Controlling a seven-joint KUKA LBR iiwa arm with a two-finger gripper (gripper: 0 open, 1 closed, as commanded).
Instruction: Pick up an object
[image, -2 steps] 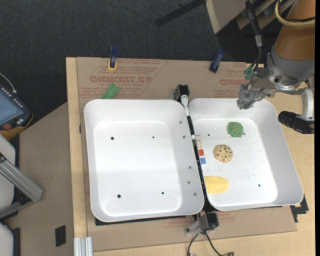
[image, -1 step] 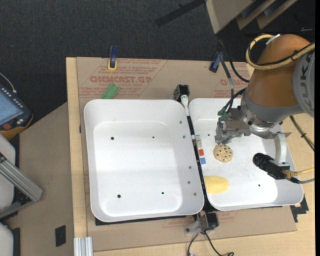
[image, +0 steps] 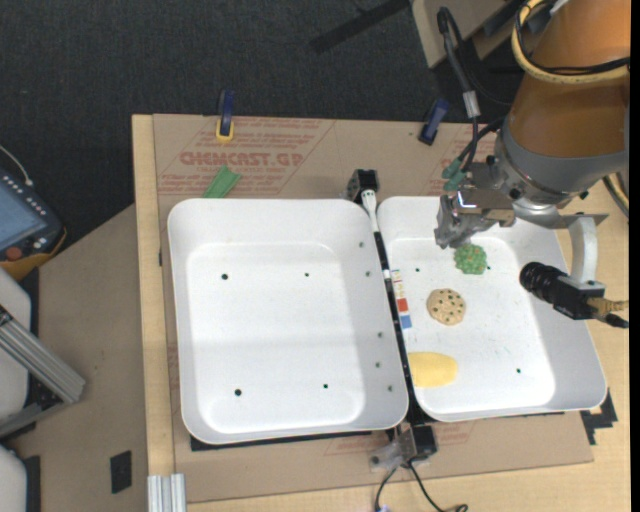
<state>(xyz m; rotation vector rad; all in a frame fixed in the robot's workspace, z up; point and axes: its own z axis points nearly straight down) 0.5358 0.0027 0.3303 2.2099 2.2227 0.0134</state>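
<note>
Three objects lie in the right bin (image: 560, 375): a green broccoli-like piece (image: 471, 260) near the back, a round chocolate-chip cookie (image: 446, 306) in the middle, and a yellow lemon-like piece (image: 433, 369) near the front left. My gripper (image: 455, 235) hangs over the back of the right bin, just left of and above the green piece, its tips close to the bin floor. The wrist hides much of the fingers. I see nothing between them.
The left bin (image: 200, 300) sits beside the right one, with a black divider strip (image: 385, 290) between them. A black cylindrical part (image: 548, 283) juts over the right bin's right side. Clamps (image: 226, 115) and a green tag (image: 221, 182) sit on the cardboard at the back.
</note>
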